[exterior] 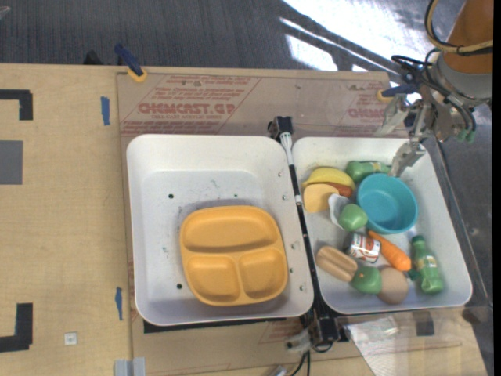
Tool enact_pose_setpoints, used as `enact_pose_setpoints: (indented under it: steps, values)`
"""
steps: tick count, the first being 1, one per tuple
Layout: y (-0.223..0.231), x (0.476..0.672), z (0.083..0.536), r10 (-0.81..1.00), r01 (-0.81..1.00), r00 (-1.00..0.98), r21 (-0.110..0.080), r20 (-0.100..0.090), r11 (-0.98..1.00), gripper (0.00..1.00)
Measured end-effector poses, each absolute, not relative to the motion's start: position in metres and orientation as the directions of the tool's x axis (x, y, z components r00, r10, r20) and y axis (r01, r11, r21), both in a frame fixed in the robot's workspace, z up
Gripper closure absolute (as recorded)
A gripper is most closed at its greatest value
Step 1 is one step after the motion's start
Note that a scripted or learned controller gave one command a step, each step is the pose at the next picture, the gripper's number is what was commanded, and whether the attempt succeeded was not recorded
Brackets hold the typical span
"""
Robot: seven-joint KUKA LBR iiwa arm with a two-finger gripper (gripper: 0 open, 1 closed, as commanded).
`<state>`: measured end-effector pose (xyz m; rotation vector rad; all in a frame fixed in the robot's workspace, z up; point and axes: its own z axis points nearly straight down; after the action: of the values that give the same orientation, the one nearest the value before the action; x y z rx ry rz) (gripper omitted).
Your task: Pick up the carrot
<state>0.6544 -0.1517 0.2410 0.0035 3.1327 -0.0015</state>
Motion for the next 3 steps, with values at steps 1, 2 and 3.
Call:
enact_pose_setpoints:
  steps: [1, 2, 3]
  values:
    - [-0.196, 0.593, 0.102, -0.074, -0.074, -0.997, -0.006, -0.019, 0.997, 0.0]
    - [-0.19, 0.541, 0.094, -0.192, -0.192, -0.981, -0.009, -0.021, 0.981, 0.0]
    - [-0.165, 0.5, 0.096, 0.262, 0.262, -0.965, -0.009, -0.035, 0.965, 0.0]
